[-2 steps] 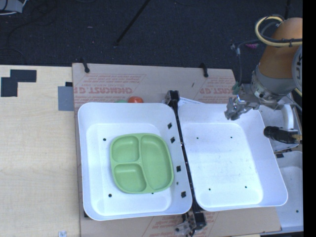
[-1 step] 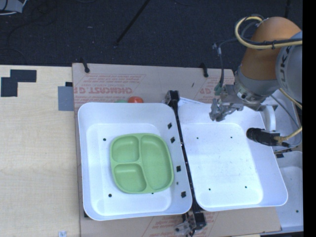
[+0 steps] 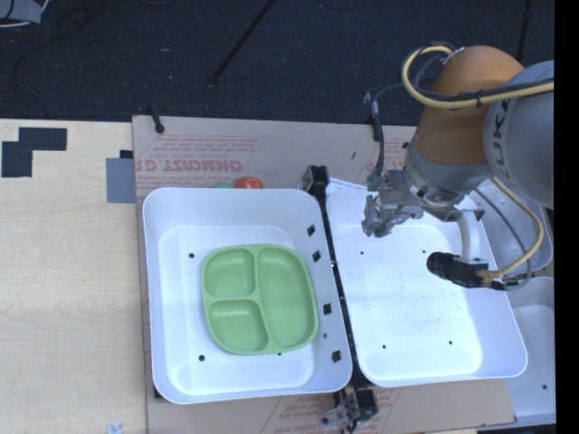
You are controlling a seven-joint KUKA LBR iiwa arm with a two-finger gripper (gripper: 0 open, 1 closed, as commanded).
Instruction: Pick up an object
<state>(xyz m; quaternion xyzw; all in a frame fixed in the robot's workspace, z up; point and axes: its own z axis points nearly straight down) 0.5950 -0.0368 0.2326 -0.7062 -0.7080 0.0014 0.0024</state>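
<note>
Lying flat on the floor of the bin on the view's left [image 3: 172,382], slightly turned against its walls: a pale green plate [image 3: 260,298], split into three hollows, two small ones toward the left and one long one toward the right. Sitting near the middle of that bin, closer to its right wall than its left, clear of all four walls. Touched by nothing.

Running along the seam just right of the plate's bin: a black strip with clips [image 3: 330,278], joining it to the second bin [image 3: 407,333].

Hanging over the far left corner of that second bin, close to the strip and well apart from the plate: the gripper [image 3: 378,222], pointing down and left. Spread or pressed together, impossible to tell from this slant.

Reaching in from the right behind it: the grey arm [image 3: 534,143], with its orange band [image 3: 466,98] and a looping yellow hose [image 3: 416,70]. Jutting over the right bin's right side: a short black part [image 3: 457,269] on a cable.

Peeking out behind the left bin's far wall: a small red thing [image 3: 249,184], on brown cardboard [image 3: 199,156] under both bins. Stretching away to the left: the pale wooden bench [image 3: 63,287].
</note>
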